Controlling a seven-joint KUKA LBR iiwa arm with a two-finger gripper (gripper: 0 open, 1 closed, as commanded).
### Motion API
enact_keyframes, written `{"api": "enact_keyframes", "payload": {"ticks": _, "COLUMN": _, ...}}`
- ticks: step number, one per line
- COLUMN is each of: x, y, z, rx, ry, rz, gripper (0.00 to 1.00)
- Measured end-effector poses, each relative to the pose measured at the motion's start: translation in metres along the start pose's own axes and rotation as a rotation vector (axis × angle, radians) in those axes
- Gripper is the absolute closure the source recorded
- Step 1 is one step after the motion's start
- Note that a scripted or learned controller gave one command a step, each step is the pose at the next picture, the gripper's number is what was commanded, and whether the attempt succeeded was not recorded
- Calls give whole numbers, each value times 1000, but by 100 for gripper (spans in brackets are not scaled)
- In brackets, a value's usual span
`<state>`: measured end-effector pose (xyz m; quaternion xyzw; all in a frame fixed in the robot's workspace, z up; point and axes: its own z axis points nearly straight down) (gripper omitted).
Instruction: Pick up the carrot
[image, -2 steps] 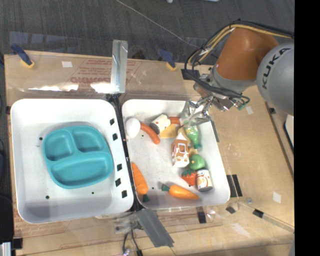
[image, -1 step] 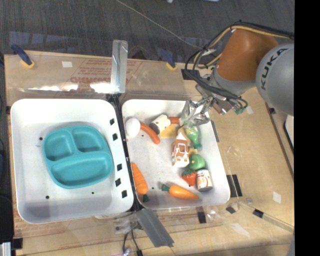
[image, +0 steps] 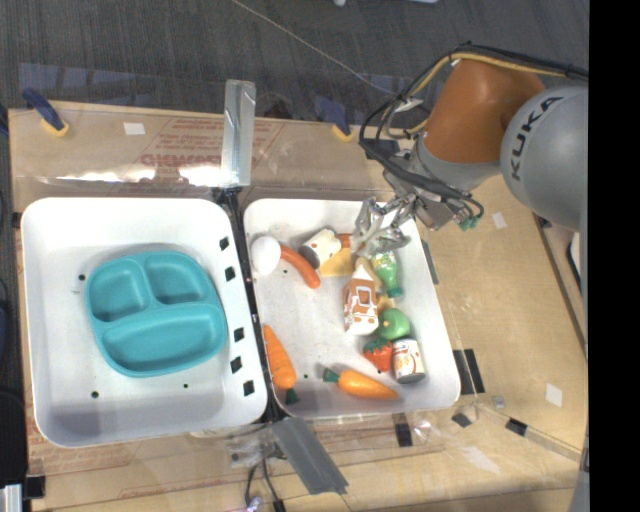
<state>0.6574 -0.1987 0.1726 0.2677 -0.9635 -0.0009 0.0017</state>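
Carrot (image: 368, 384): lay on its side near the front wall of the right bin (image: 330, 330), green end toward the left bin, well apart from your gripper (image: 377, 224) and nearer the camera than it.

Gripper: hung over the far right part of the right bin, above the toy clutter; you could not tell from this view whether it was released or clenched, and nothing showed plainly between its tips.

Second orange piece (image: 279, 358): lay along the right bin's left wall, away from your gripper and toward the left bin.

White egg (image: 265, 254) and red-orange sausage (image: 299, 266): sat to the left-bin side of your gripper, just beside each other.

Small can (image: 407, 361) and green pepper (image: 395, 323): stood between your gripper and the carrot.

Carton with orange print (image: 361, 302): lay just below your gripper, toward the camera.

Teal divided tray (image: 155, 310): sat in the left bin (image: 60, 400), well apart from your gripper.
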Motion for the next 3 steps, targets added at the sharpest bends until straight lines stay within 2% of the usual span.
{"api": "enact_keyframes", "payload": {"ticks": 1, "x": 4, "y": -9, "z": 5, "rx": 2, "ry": -2, "rz": 30, "gripper": 100}}
{"api": "enact_keyframes", "payload": {"ticks": 2, "x": 4, "y": -9, "z": -19, "rx": 6, "ry": -6, "rz": -49, "gripper": 100}}
{"api": "enact_keyframes", "payload": {"ticks": 3, "x": 2, "y": -2, "z": -17, "rx": 2, "ry": -2, "rz": 34, "gripper": 100}}
